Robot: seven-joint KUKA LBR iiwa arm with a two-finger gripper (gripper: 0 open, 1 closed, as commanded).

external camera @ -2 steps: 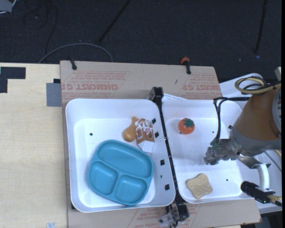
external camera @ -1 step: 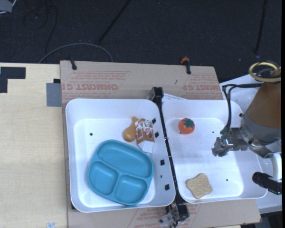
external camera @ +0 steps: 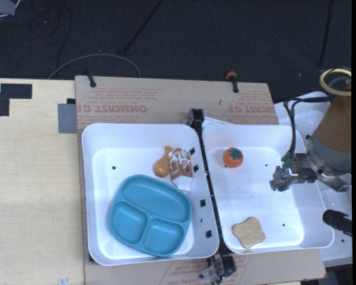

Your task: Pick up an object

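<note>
My claw [external camera: 283, 179] hangs at the right side of the right bin [external camera: 296, 233]; whether it is clenched, I cannot tell. Tomato [external camera: 232, 157] upper centre and cracker [external camera: 249, 232] lower centre lie apart, easy to single out.

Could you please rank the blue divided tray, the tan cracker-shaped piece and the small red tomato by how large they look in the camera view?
1. The blue divided tray, by far the largest.
2. The tan cracker-shaped piece.
3. The small red tomato, somewhat smaller than the cracker; it lies farther up the view, so that gap is less certain.
</note>
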